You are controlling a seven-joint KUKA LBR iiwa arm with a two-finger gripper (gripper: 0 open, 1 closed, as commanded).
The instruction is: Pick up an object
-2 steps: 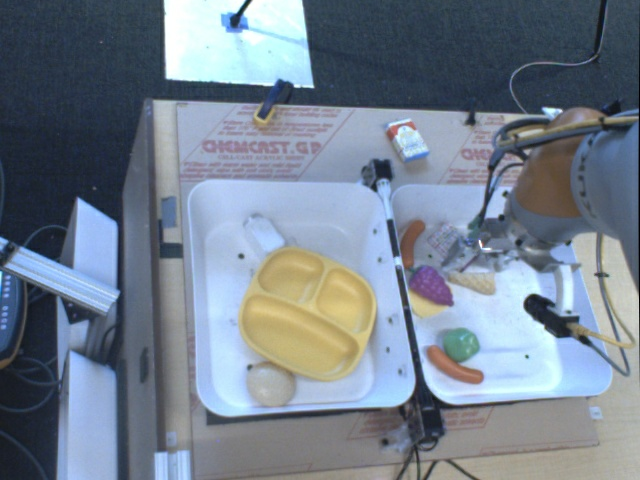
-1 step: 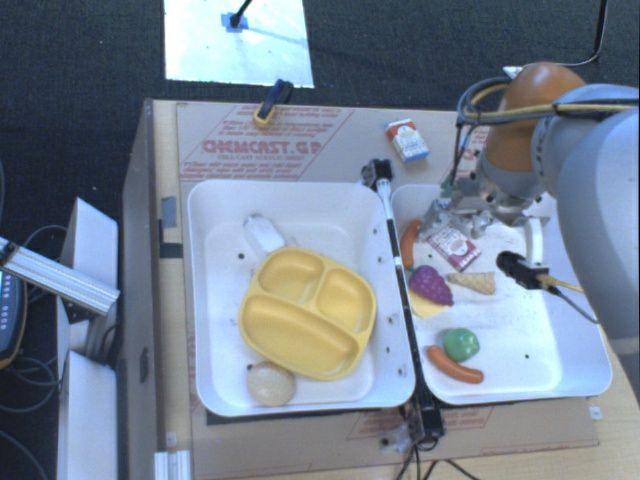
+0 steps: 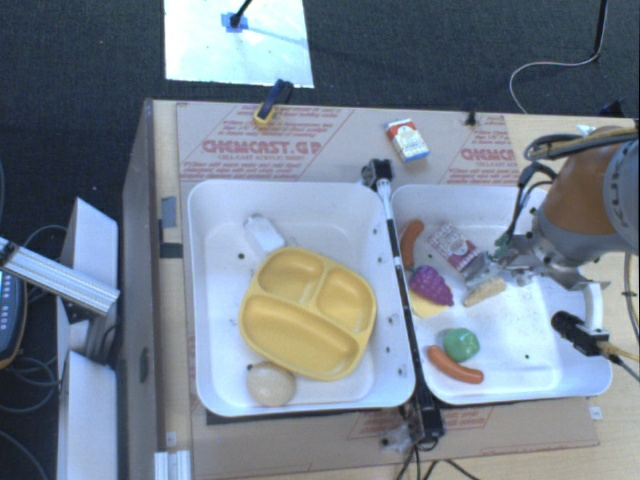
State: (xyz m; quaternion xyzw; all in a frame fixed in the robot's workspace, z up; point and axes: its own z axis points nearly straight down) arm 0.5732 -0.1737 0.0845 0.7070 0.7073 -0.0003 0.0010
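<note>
Over rt bin (image 3: pixel 590 373): tool (image 3: pixel 487 271) state unclear, above corn (image 3: pixel 485 291), axis left-right.

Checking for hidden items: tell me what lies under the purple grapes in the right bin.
A yellow piece pokes out beneath the grapes, on the bin floor. Its covered part can't be seen.

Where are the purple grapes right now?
The purple grapes lie in the right bin, near its left wall, just below the upright hot dog and left of the gripper.
</note>
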